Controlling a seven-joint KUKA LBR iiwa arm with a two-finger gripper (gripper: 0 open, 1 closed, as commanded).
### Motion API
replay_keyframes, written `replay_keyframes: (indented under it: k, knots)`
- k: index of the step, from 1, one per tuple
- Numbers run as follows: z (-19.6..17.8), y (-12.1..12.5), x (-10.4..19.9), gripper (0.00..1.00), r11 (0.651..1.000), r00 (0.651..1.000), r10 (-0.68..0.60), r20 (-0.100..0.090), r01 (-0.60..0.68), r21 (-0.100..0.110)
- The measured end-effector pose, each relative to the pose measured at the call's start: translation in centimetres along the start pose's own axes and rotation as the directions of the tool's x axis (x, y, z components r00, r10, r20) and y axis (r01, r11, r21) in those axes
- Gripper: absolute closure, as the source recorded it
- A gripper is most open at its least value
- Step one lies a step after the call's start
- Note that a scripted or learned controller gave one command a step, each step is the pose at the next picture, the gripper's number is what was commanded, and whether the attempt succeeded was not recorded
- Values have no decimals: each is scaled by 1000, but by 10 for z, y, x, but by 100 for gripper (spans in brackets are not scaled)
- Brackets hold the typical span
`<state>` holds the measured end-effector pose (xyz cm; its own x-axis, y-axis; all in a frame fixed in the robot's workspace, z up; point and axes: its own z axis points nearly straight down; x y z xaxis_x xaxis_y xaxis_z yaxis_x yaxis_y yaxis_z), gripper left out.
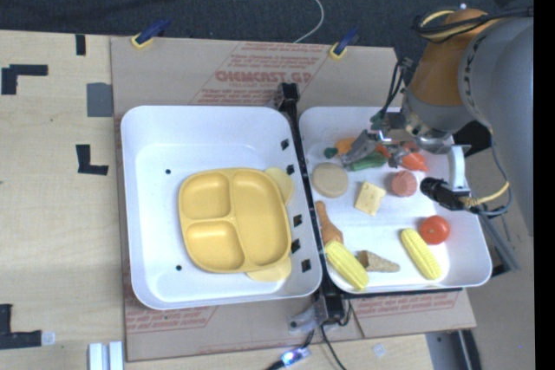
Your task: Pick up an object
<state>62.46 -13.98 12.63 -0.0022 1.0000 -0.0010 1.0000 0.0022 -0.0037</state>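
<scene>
Camera view: gripper [375, 145] is low in the upper part of the right bin [473, 273], right of frame centre, down among a tight cluster of toy food — green piece [368, 160] and orange piece [414, 160] touching or just beside it. Can't tell if the fingers are apart or together; the wrist and clutter hide them. Nothing visibly held. Candidate objects are all in the right bin: round tan disc [329, 180], cheese wedge [370, 197], pink round piece [402, 183], tomato [434, 229], two corn cobs [345, 264] [420, 252]. Risks: fingers land on two items at once and squeeze one out; a glancing close shoves pieces sideways. Left bin [139, 186] holds the yellow divided plate [234, 217], well clear.
</scene>
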Motion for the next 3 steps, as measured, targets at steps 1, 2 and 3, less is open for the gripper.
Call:
replay_keyframes:
  k: [1, 2, 3]
  knots:
    - [41, 1, 0, 0, 1000, 1000, 1, 0, -1, -5]
    - [26, 4, 3, 100, 1000, 1000, -1, -3, 1, -13]
    - [-23, -2, 9, 100, 1000, 1000, 0, -1, 0, -6]
